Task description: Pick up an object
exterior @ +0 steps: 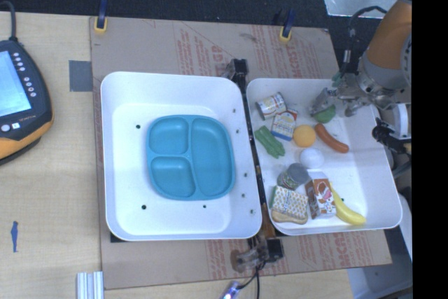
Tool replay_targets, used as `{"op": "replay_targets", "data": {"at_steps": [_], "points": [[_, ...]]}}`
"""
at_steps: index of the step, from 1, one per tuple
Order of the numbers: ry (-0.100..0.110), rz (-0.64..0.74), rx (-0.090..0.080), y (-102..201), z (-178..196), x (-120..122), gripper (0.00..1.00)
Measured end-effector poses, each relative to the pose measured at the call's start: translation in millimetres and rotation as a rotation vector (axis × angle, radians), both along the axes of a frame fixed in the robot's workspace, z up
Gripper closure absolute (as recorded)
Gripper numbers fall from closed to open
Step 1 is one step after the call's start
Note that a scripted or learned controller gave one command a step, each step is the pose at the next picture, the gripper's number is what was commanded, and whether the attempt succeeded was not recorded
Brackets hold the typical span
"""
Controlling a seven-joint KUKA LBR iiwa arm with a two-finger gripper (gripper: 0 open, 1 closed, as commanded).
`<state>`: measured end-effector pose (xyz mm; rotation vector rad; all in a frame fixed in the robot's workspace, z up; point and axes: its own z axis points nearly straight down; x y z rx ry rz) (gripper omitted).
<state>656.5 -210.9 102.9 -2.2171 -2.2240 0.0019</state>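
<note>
Camera view: two bins [119,150], one blue plate [190,156], one banana [346,209].

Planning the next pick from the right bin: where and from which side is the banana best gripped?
Probably grip the banana across its narrow middle, coming straight down from above. It lies flat and curved near the right bin's front corner, with a carton close on its left, so the fingers should straddle its width.

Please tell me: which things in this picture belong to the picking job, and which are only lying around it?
Belonging to the job:
gripper, low over the right bin
orange ball
sausage
banana
white egg
green pod
small can

Lying about:
blue divided plate in the left bin
teach pendant
two clamps
</note>
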Motion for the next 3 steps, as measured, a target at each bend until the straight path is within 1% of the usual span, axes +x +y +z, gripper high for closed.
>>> {"op": "replay_targets", "data": {"at_steps": [1,2,3], "points": [[0.002,0.003,0.000,0.1,10.3,0.2,1.00],[-0.003,0.003,-0.002,54.1,-8.1,-1.1,1.00],[0.000,0.002,0.000,101.8,91.8,-27.6,1.00]]}}
